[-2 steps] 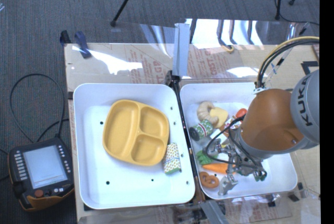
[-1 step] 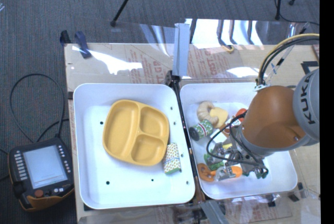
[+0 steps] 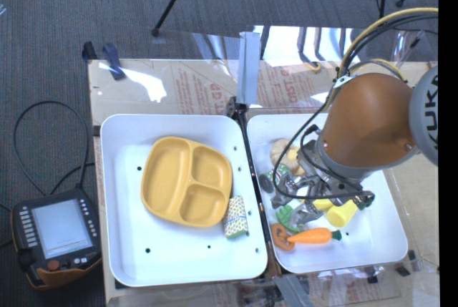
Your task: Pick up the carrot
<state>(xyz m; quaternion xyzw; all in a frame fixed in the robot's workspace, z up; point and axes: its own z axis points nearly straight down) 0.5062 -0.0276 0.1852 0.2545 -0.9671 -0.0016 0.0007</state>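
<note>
The carrot (image 3: 312,236) is orange with a green tip and lies flat near the front of the right bin (image 3: 390,241). My gripper (image 3: 306,207) hangs just above and behind it, under the arm's large orange band (image 3: 366,123). Dark cables and the wrist hide the fingers. Nothing is visibly held. An orange slice-shaped piece (image 3: 281,237) touches the carrot's left end.
A yellow block (image 3: 341,213) and green pieces (image 3: 289,216) crowd the gripper in the right bin, with a beige item (image 3: 281,150) behind. The left bin (image 3: 122,255) holds a yellow divided plate (image 3: 187,181) and a patterned pouch (image 3: 236,217). A teach pendant (image 3: 56,232) lies off the bench's left side.
</note>
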